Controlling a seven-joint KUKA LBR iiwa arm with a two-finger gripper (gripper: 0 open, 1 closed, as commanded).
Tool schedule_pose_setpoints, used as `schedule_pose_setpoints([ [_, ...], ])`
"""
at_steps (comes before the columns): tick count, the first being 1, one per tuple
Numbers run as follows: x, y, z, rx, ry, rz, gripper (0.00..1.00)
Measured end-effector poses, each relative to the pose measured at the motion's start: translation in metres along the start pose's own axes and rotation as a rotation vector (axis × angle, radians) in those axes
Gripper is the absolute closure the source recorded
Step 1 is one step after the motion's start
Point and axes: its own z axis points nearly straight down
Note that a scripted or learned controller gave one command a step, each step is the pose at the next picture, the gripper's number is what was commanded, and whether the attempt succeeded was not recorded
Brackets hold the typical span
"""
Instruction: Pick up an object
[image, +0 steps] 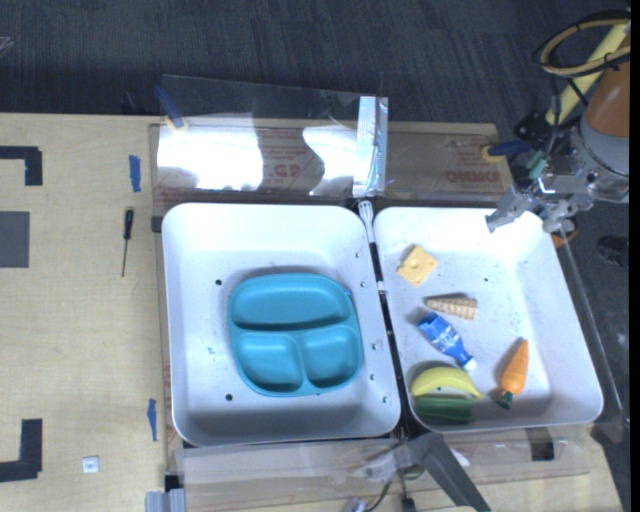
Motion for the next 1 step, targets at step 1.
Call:
schedule_pose_setpoints([
  [1,0.0260,-0.0129,-0.0875,-0.008,-0.001,0.187,0.00],
])
